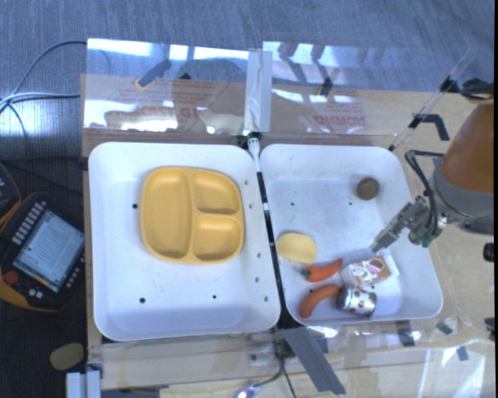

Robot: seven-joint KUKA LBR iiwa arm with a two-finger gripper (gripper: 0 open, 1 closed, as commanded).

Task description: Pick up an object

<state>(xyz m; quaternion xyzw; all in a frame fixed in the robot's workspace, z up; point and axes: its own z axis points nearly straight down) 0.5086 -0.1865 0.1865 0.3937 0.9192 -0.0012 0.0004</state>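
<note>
The bench [448, 355] bears two white bins [116, 305].

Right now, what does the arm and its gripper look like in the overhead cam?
The arm is a rounded orange band over a grey wrist section. The gripper is slim grey metal, with a darker block of fittings and a greenish detail where it meets the wrist. Thin black cables loop beside the arm.

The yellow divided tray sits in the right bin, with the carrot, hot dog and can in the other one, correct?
Not quite. The camera view shows the yellow divided tray in the left bin; the carrot, hot dog and can lie in the right bin.
</note>
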